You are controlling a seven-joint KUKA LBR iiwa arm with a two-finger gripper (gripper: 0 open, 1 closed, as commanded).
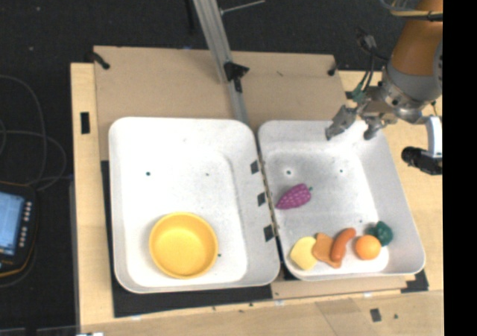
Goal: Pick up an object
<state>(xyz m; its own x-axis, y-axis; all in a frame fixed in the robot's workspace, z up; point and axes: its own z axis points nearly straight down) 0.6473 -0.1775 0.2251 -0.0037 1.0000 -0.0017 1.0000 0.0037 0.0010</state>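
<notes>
The gripper [352, 127] hangs open and empty over the far edge of the right bin [335, 159]. The purple grape bunch [294, 196] lies alone mid-bin, with bare floor all round, so it looks the easiest pick: come straight down and straddle it. The yellow piece [302, 252], carrot [342, 243] and orange [367, 246] crowd the near wall, leaving little finger room.
</notes>
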